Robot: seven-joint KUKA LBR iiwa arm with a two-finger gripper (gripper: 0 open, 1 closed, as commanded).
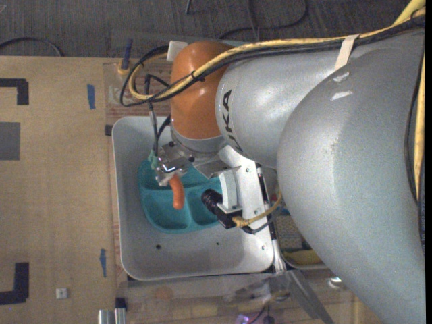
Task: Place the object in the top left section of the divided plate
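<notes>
Looming closest is my smooth grey arm (324, 113), its glossy orange band (196, 79) above the wrist. My gripper (169, 172) hangs over the teal divided plate (158, 214) in the white bin (135, 248); how it is set I cannot tell. Just below it, a slim orange carrot-like object (177, 194) sits over the plate, so placement looks nearly finished, with its section unconfirmed.

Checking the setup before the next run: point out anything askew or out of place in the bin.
Nothing stands out. The teal divided plate sits flat inside the white bin, and the orange object hangs at the gripper above the plate. No spills or damage show.
</notes>
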